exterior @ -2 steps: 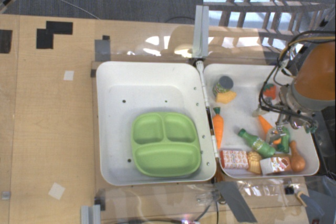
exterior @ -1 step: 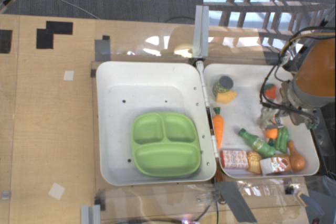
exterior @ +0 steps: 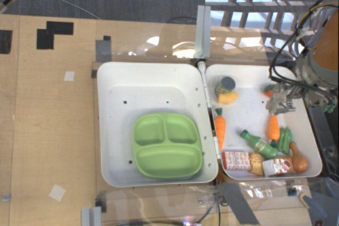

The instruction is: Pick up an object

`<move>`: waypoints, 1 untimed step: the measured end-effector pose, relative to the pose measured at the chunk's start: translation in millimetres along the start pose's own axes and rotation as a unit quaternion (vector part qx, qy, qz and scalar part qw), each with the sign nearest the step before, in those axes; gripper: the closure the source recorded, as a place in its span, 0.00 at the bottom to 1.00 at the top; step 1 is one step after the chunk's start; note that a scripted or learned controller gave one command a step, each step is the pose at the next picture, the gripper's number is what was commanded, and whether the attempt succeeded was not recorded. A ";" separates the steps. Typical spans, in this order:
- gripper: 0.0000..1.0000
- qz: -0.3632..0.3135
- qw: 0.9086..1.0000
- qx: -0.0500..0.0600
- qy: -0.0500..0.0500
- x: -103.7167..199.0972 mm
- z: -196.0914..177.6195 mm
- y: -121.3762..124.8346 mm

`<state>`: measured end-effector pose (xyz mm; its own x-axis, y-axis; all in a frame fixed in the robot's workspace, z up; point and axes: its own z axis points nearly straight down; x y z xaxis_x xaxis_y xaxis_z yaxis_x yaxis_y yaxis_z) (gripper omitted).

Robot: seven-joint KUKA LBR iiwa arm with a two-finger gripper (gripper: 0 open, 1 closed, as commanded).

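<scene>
Bench bins (exterior: 159, 74) hold green tray (exterior: 167, 144), crowded toys (exterior: 265, 145).

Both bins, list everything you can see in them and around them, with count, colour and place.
left bin: one, white, left of the divider
divided plate: one, green, in the left bin
right bin: one, white
carrots: two, orange, right bin, one by the divider, one under the gripper
bottle: one, green, right bin
small can: one, grey, right bin's far side
packets: a few, red and white, near edge
gripper: one, grey, over the right bin
</scene>
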<state>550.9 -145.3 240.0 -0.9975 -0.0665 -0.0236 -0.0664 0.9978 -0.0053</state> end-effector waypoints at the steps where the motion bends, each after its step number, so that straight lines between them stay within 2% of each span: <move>1: 1.00 -0.113 0.994 -0.003 0.006 51.6 132.6 29.8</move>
<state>500.6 -119.5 106.1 -0.9576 -0.2879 -0.0103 -0.2878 0.9577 -0.0037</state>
